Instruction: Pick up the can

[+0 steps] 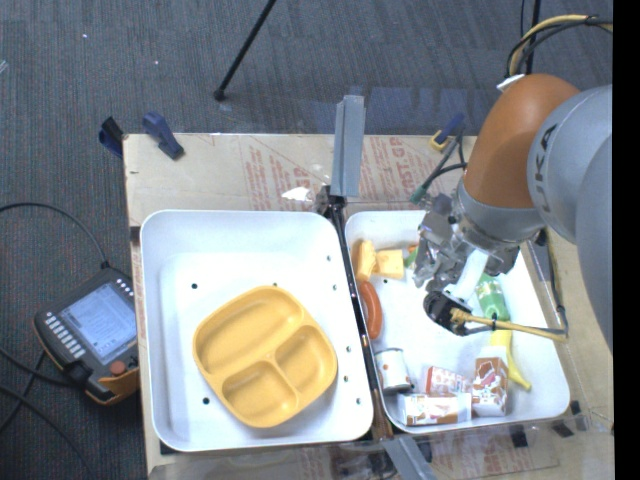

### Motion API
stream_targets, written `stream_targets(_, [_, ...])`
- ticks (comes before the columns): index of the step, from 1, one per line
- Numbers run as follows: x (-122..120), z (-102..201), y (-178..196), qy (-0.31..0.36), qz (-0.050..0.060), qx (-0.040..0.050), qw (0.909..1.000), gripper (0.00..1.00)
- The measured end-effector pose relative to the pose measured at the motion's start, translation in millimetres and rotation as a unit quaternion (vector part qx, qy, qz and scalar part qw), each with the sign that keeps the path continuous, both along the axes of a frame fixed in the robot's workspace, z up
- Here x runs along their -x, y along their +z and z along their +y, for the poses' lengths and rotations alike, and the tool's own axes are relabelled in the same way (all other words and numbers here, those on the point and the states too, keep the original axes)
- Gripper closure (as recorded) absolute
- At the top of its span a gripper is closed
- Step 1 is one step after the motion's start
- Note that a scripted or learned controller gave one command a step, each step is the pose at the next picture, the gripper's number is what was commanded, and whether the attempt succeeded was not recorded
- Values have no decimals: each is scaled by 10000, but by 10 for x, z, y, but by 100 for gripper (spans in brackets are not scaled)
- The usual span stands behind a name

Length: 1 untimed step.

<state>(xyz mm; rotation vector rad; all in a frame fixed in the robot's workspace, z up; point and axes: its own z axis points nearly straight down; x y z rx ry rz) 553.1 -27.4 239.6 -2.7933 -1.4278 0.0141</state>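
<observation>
The can [392, 370] is small and silver with a dark end. It lies in the right bin [545, 303], near the front and against the left wall. My gripper [430, 260] hangs over the back middle of that bin, beside the yellow blocks. It is well behind the can and a little to its right, not touching it. The wrist and its fittings hide the gripper's tip.
Yellow blocks [378, 262] and an orange-red item [371, 308] line the right bin's left wall. Brown and white cartons [446, 381], a banana [512, 360] and a green packet [493, 298] lie at the front right. The left bin [170, 268] holds a yellow divided plate [265, 356].
</observation>
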Motion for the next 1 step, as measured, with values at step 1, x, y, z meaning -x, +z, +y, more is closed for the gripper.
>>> stream_targets(1, [766, -469, -350, -2249, 13, 13, 9744, 100])
